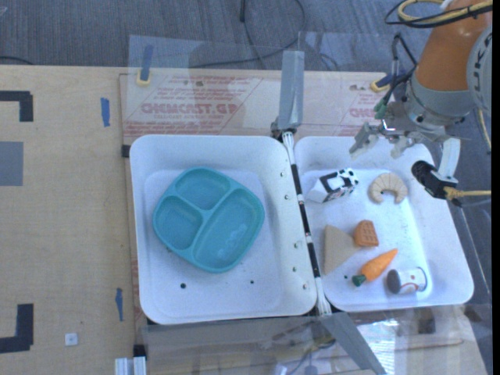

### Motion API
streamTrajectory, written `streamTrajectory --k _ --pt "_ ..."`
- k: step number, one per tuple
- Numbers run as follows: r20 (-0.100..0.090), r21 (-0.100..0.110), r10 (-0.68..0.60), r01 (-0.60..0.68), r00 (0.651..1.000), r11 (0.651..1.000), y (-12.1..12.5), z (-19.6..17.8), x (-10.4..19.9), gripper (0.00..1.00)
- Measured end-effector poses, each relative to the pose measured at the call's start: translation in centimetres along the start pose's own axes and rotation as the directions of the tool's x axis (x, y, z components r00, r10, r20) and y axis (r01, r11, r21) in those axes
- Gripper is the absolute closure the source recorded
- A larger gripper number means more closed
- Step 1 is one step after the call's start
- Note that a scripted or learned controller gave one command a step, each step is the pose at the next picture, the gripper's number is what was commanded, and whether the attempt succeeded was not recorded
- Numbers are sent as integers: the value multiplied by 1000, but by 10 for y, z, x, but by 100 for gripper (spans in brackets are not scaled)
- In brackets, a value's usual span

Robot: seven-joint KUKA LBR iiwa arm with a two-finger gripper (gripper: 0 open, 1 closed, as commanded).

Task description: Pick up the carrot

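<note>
Looking down on the bench [62, 209], we find the carrot [375, 266] lying in the right bin [461, 276], toward its near edge. Its orange body runs on a diagonal, the green stub pointing down-left toward the bin's front and the tip pointing up-right. A tan wedge [336, 247] sits just beside its stub end, a small orange-brown piece [365, 233] just above it, and a grey-and-white object [406, 281] just to its right, so it is crowded on three sides.

The tool [391, 135] hangs over the far edge of that same bin, under the orange band of the arm [453, 53]. We see metal parts spread below the wrist, but we cannot tell how far open the tool is, and nothing is visibly caught in it.

So the carrot lies well apart from the tool, toward the near side of the bin and slightly left, with the croissant [388, 187] between them. We judge the reach has yet to begin, and the grasp will want to close across that diagonal, not along it. The left bin [156, 287] holds a teal divided plate [208, 219].
</note>
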State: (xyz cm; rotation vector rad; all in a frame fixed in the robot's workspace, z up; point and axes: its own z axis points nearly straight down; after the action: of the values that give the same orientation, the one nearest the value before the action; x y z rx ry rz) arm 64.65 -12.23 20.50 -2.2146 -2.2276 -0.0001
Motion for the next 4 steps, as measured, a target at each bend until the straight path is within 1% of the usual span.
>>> streamTrajectory --k 1,2,3,4 --pt "0 1 87 -87 996 996 -57 22 -24 0" --pt "1 -3 61 -61 998 998 -129 112 -54 0" --pt "4 -12 -36 36 999 999 -164 116 -24 0" --pt "5 -17 -33 33 999 999 -163 105 -25 100"
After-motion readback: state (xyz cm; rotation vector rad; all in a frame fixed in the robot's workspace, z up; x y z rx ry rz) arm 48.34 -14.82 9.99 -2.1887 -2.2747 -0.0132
